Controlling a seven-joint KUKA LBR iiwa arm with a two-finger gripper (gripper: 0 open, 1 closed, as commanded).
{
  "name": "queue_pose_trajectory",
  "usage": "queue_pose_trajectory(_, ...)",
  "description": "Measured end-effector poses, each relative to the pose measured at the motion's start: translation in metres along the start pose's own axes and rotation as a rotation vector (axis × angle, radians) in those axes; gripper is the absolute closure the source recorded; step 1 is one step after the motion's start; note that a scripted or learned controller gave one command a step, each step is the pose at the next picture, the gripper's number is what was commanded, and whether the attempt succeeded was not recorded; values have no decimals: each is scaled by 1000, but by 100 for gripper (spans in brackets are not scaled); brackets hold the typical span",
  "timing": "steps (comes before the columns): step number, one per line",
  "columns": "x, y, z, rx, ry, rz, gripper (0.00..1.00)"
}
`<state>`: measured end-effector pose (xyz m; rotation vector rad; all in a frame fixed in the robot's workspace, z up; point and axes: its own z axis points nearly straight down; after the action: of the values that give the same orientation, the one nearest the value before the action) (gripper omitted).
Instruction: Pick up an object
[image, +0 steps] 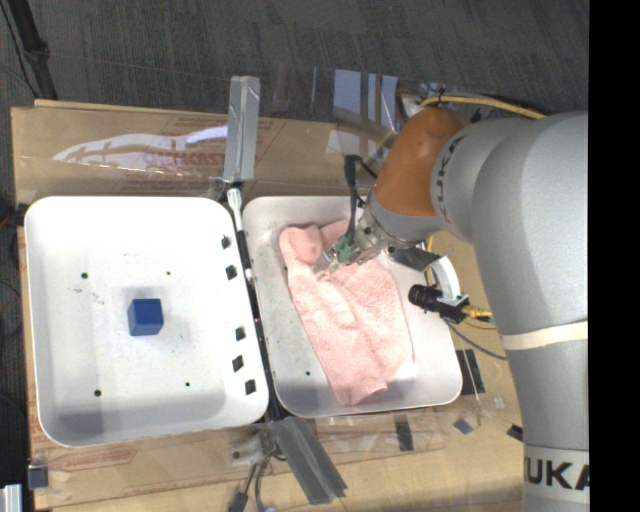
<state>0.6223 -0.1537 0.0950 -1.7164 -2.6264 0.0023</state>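
Overhead, two shallow white bins sit side by side on the surface (130, 150), a flat sheet of brown cardboard with pale tape across it. Both are smooth moulded plastic with rounded corners and slightly glossy floors. The left bin (60, 300) holds one small blue cube (146, 316), hard-edged and matte, lying well apart from every wall on the speckled floor. The right bin (440, 375) holds one pink towel (350, 320), soft terry cloth, rumpled and folded into a long uneven shape that runs from the bin's far left corner toward its near wall. One arm (520, 200) reaches in from the right, smooth grey casing with a rounded orange band above the wrist. Its tool (340, 254) is down at the towel's upper part, metal tips touching the cloth among the folds; whether the tips are wide, narrow or pinching fabric I cannot tell, since the wrist and the folds hide them.
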Motion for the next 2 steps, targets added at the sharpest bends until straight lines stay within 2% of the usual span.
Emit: queue_pose_trajectory(2,0,0,0,0,0,0,0)
